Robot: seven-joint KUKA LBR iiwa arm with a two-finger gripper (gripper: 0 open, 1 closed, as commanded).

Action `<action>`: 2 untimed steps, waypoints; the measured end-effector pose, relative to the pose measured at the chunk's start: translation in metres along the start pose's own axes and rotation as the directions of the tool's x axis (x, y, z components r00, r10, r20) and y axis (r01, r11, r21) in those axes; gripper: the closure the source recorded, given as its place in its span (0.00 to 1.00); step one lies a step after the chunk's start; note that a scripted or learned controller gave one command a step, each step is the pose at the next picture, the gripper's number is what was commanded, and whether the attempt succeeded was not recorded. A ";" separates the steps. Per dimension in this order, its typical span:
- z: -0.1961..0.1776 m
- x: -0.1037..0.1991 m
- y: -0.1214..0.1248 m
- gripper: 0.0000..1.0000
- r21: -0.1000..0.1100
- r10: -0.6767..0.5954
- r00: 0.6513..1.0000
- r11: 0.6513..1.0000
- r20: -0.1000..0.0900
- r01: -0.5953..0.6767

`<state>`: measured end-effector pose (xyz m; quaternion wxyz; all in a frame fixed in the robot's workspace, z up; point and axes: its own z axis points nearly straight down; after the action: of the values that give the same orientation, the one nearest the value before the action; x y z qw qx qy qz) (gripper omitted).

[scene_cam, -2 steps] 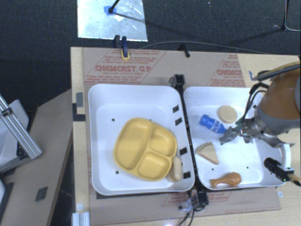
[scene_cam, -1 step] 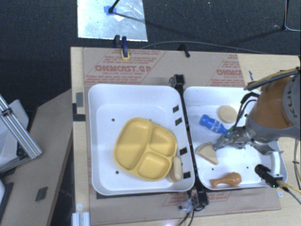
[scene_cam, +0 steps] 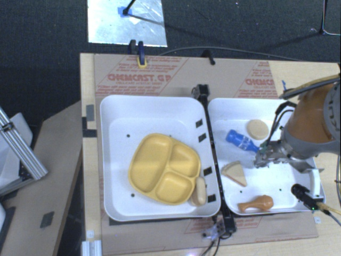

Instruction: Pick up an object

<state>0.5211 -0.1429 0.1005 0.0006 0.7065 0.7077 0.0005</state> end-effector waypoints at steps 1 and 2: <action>-0.064 0.000 -0.001 1.00 -0.007 -0.002 1.000 1.000 0.002 0.002; -0.115 0.007 0.008 1.00 -0.006 -0.003 1.000 1.000 0.002 0.003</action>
<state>0.5288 -0.1357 0.2155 0.0031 0.7053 0.7089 0.0020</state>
